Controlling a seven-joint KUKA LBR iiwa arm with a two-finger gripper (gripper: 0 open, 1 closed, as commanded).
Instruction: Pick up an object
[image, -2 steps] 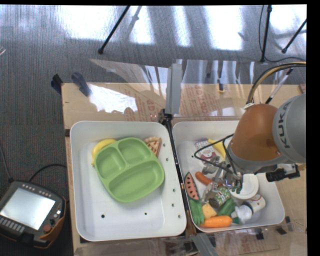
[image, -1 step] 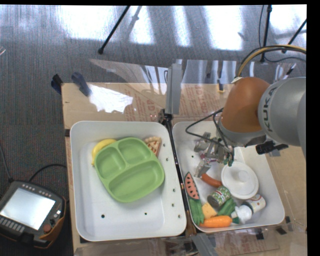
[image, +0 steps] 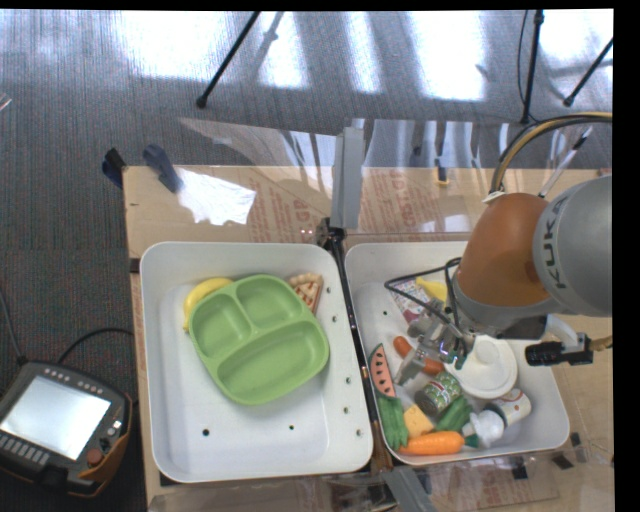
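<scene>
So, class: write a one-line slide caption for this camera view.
KUKA arm lowers its gripper over toy food in the right bin; green divided tray in the left bin.

The pincer (image: 432, 350) hangs low in the right bin (image: 365, 262), over a jumble of toy food. A watermelon slice (image: 380, 372) lies just left of it, a carrot (image: 434, 444) below it, a green divided plate (image: 260, 338) far left.

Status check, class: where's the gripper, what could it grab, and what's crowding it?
Gripper low in right bin, nothing visibly held. Carrot, watermelon slice nearby. White bottle crowds it.
</scene>
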